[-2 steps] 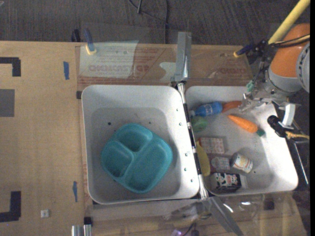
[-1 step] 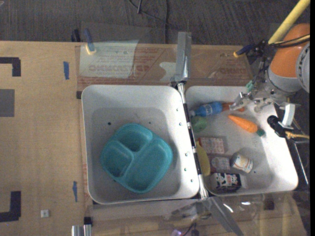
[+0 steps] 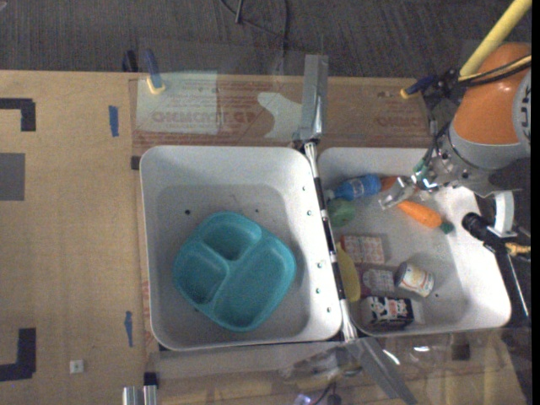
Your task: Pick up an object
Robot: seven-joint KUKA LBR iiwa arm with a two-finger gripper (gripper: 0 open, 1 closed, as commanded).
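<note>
Two bins sit side by side. In the left bin (image 3: 160, 226) lies a teal tray (image 3: 234, 270). In the right bin (image 3: 481, 298), near the top, the claw (image 3: 403, 191) hangs spread open, holding nothing, just above a carrot (image 3: 419, 214). The reaching step is on. Next it must drop and pinch the carrot.

Two white bins (image 3: 160, 175), one teal divided plate (image 3: 234, 270), one carrot (image 3: 420, 214), one can (image 3: 414, 279), one blue bottle (image 3: 359, 186)
</note>
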